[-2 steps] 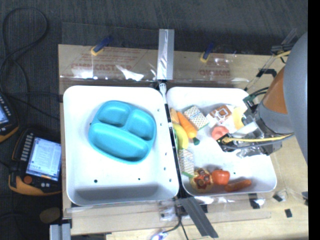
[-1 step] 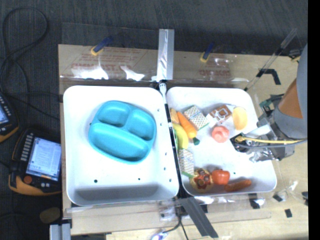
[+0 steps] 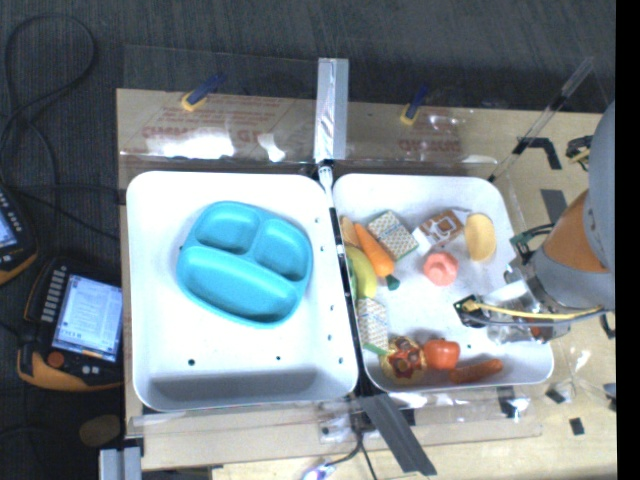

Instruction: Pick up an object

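The right white bin [image 3: 500, 194] holds several toy foods. An orange carrot [image 3: 375, 253] lies beside a yellow-green banana [image 3: 362, 273], with a checkered packet [image 3: 392, 233] above them. A brown and white box [image 3: 442, 227], a yellow oval piece [image 3: 481, 236] and a pink round fruit [image 3: 440, 267] sit toward the back right. Near the front wall lie a red tomato [image 3: 441, 352], a red sausage [image 3: 478, 370] and a mixed red-brown piece [image 3: 402, 358]. My gripper [image 3: 515, 330] hangs over the bin's right front part, right of the tomato, with nothing seen in it.
The left white bin [image 3: 150, 358] bears a blue divided plate [image 3: 246, 259]. A second checkered packet [image 3: 373, 318] lies by the divider between the bins. A tablet [image 3: 85, 318] and cables lie on the floor at the left.
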`<state>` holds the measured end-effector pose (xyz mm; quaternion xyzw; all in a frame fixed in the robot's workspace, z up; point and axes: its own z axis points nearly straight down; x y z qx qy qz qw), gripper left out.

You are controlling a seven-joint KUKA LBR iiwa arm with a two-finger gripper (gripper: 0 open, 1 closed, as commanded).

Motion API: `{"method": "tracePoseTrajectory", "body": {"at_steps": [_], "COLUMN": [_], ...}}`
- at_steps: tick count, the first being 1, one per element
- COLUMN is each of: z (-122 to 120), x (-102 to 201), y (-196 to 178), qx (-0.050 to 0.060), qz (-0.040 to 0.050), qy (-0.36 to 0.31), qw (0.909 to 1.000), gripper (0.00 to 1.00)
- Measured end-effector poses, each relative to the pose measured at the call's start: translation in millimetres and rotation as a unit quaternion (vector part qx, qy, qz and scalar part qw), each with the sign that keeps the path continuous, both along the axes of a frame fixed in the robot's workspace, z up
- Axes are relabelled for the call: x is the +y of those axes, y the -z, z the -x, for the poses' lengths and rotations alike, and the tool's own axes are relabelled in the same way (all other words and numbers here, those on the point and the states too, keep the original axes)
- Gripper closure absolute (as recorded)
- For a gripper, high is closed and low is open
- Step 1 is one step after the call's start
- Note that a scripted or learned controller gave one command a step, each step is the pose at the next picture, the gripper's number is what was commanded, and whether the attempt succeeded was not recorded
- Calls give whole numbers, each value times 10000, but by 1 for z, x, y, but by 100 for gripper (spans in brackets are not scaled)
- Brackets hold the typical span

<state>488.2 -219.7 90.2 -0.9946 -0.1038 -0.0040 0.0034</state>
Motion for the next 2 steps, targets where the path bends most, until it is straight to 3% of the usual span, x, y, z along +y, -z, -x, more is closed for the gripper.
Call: {"method": "tracePoseTrajectory", "body": {"at_steps": [1, 2], "z": [6, 6], "x": [22, -1], "y": [-22, -24], "qx": [70, 70], "qz": [32, 32], "qy": [23, 28], "qw": [10000, 10000], "gripper": [100, 100]}}
